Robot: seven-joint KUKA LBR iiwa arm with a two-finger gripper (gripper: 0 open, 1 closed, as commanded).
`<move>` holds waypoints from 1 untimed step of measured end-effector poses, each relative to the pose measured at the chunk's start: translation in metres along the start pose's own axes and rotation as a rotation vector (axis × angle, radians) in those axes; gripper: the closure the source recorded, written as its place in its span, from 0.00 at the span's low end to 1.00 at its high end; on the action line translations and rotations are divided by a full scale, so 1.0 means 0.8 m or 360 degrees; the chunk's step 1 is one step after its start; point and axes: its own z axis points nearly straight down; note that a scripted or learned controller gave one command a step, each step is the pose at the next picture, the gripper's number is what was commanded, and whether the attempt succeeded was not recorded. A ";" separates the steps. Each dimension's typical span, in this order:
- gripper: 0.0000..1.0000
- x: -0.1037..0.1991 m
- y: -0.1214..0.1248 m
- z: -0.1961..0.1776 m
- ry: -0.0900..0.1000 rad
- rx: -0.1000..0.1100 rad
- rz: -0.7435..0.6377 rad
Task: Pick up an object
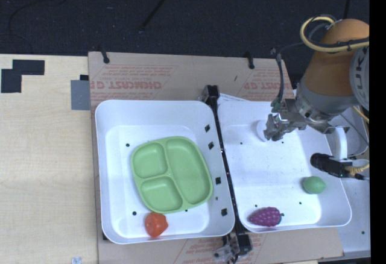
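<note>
Two white bins [111, 136] are set side by side on cardboard [181, 79] (printed in red) on the bench [42, 166]. A green tray [172, 173] is seen in the left bin.

Pale round object [263, 131] mostly hidden behind the hand [276, 130], identity unclear

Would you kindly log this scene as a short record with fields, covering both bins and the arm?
left bin: green three-compartment plastic plate; red strawberry-like toy at near edge
right bin: purple grape-bunch toy at near edge; small green round toy at right
hand: low over the right bin's far left part
held: nothing visible between fingers
</note>
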 end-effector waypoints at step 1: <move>1.00 -0.002 0.001 -0.066 -0.0001 -0.0003 -0.0008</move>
